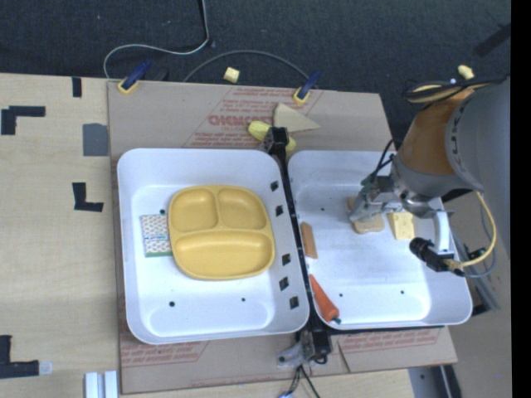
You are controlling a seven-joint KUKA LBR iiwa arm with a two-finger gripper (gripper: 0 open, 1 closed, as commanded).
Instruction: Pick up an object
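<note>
Two white bins (133, 189), black clips along the shared rim. Left bin: yellow divided plate (221, 230); beside it a small card (154, 235) w/ green-and-red check pattern. Right bin: orange carrot (323, 299) w/ red tint, tan stick (308, 240), pale yellow block (402, 225). Arm (465, 143) grey w/ orange band. Bench (50, 247) light wood w/ black marks; brown cardboard w/ red print under the bins.

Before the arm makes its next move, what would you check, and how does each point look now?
1. Gripper over the right bin: ok.
2. Something within reach: ok, tan blocks lie by the gripper.
3. An object gripped between the fingers: cannot tell.
4. Other targets apart from the gripper: ok, carrot and brown stick lie near the bin's left wall.
5. Yellow divided plate settled in the left bin: ok.
</note>
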